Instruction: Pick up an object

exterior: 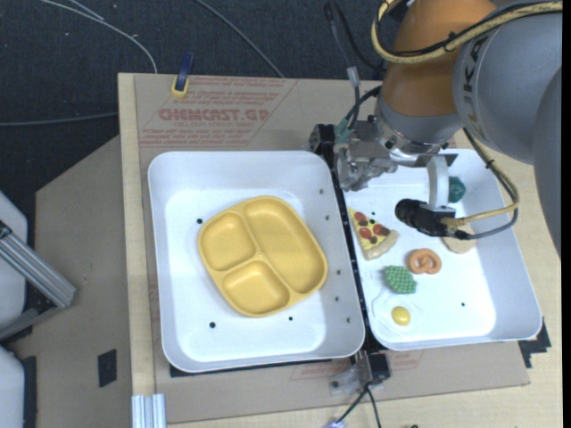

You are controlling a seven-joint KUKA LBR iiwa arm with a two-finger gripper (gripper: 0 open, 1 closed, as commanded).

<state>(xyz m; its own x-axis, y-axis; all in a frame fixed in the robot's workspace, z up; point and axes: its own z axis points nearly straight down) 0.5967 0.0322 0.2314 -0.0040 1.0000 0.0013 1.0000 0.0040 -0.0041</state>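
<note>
The right bin [500, 319] holds several small toy foods. A pizza slice [373, 234] lies near its left wall, with a glazed donut [424, 261] to its right. A green knobbly piece [400, 280] and a fried egg [401, 314] sit nearer the front. A teal piece [457, 188] and a tan piece [462, 242] lie further right, both partly hidden by the arm. My gripper [354, 169] hangs over the bin's back left corner, close to the divider and above the pizza slice. I see nothing held in it.
The left bin [178, 328] carries a yellow divided plate [261, 255] at its middle. The grey arm with its orange band [437, 34] covers the back of the right bin. Cardboard lies under both bins.
</note>
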